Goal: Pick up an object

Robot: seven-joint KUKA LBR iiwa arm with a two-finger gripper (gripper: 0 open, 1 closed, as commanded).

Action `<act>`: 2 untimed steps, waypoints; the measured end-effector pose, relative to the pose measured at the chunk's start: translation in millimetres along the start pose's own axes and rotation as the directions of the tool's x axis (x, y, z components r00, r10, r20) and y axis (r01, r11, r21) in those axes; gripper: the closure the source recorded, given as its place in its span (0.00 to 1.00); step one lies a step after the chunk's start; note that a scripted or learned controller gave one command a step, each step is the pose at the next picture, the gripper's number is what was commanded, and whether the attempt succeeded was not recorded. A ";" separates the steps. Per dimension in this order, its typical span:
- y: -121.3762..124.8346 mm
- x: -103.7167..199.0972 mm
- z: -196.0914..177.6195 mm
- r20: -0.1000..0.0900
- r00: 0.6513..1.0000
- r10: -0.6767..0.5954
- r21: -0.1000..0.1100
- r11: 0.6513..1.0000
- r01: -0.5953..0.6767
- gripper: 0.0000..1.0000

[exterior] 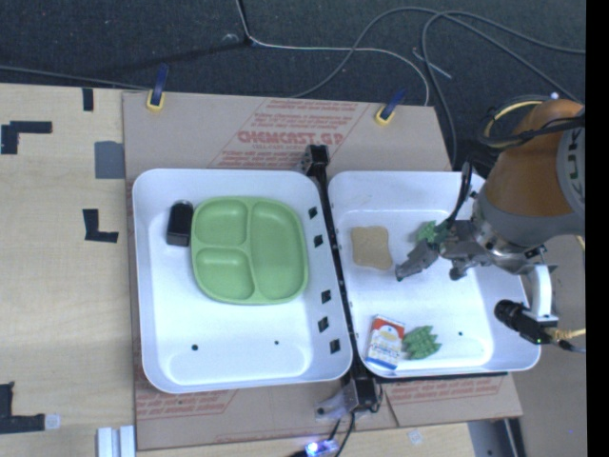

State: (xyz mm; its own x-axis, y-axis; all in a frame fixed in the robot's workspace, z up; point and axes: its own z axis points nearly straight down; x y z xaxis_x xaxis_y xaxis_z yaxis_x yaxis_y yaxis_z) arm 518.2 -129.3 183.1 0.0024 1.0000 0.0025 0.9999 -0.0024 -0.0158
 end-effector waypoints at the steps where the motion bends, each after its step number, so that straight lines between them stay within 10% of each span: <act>1: 3.2 0.4 -7.2 0.002 1.000 -0.004 -0.014 1.000 0.004 0.00; 2: -4.3 6.5 52.9 0.001 1.000 -0.003 -0.008 1.000 0.003 0.00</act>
State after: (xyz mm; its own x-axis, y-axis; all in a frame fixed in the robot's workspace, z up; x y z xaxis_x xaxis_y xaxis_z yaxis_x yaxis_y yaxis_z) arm 513.1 -122.7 130.3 -0.0007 1.0000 0.0014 1.0000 0.0007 -0.0077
